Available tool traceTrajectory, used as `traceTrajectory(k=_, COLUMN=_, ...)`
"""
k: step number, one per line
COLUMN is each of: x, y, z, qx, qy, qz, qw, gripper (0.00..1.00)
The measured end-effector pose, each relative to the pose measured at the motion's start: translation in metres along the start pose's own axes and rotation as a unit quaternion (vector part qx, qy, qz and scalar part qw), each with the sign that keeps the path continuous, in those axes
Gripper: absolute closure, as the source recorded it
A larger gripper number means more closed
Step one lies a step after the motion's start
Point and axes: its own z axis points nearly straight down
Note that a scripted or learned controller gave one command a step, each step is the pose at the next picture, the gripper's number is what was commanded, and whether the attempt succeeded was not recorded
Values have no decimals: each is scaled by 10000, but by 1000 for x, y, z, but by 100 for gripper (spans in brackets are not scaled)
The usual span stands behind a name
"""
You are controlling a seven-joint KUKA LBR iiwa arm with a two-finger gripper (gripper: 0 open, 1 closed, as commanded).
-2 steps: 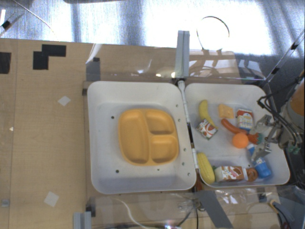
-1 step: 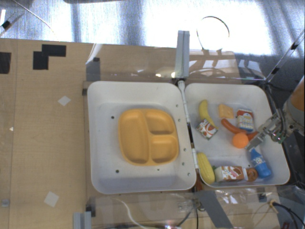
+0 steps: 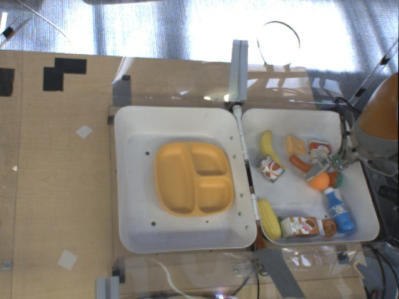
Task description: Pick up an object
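The right bin (image 3: 368,223) holds several toy foods. My gripper (image 3: 320,165) is low in its right half, right over an orange ball (image 3: 320,180) and beside a red sausage (image 3: 298,162). A banana (image 3: 267,143) lies at the upper left and a tan bread piece (image 3: 295,145) next to it. A red and white carton (image 3: 270,168) sits below the banana. A small red and white packet (image 3: 319,147) lies just above the gripper. A corn cob (image 3: 269,218), a lying sauce bottle (image 3: 302,227) and a blue bottle (image 3: 338,211) line the front.
The left bin (image 3: 134,167) carries a yellow divided tray (image 3: 193,178). A metal post (image 3: 239,67) stands behind the divider between the bins. My arm's orange band (image 3: 381,114) hangs over the right bin's right wall, with cables beside it.
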Motion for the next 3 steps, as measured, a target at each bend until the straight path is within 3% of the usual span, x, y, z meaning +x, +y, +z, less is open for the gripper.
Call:
traceTrajectory(k=1, x=40, y=-37, z=16, qx=-23, qy=-26, qz=-1308, qw=9914, gripper=0)
traceTrajectory(k=2, x=37, y=-2, z=-6, qx=12, qy=15, qz=249, qw=9997, gripper=0)
traceTrajectory(k=3, x=6, y=39, z=18, qx=-11, qy=-9, qz=-856, qw=9963, gripper=0)
